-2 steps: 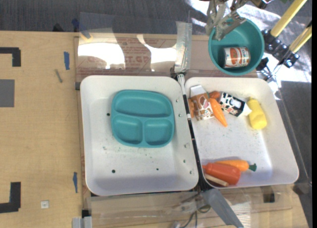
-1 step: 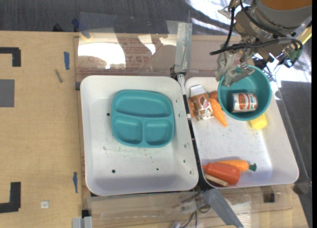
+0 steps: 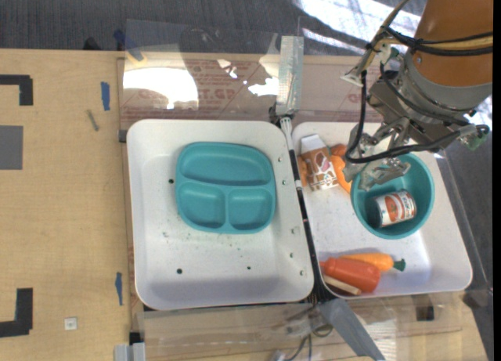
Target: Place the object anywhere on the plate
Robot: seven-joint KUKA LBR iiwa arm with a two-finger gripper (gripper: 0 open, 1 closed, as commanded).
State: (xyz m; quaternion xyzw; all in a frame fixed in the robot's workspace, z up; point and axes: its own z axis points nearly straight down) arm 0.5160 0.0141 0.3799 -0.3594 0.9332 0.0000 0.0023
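Hand (image 3: 385,170) hangs over the right bin (image 3: 446,269), just above the rim of the teal bowl (image 3: 362,199); can't tell from this view whether it's open or shut, and nothing is visibly held.

Largest to smallest, w/ what's in each:

- Surface (image 3: 55,195): wood-coloured, carries both white bins side by side.
- Left bin (image 3: 149,258): holds the teal plate (image 3: 225,187), three compartments, one long at the far side and two smaller at the near side. Nothing on it, so task not yet done.
- Right bin: holds the bowl, a small carton (image 3: 316,165) near the divider, an orange piece (image 3: 341,173) between carton and bowl, and a carrot-like toy (image 3: 362,269) at the near edge w/ a reddish block touching its left end.
- Bowl: holds a small can (image 3: 395,208), red-and-white label, lying on its side.

The object you want is prob the can, since the hand sits right over it; that's a guess. Expect it to be stiff, light if empty, smooth and slippery, and prone to roll on the bowl's curved floor. Take it across the round body at mid-length, not on the end caps. The bowl wall leaves little room on the near side, so you may clip the rim or shove the bowl itself.
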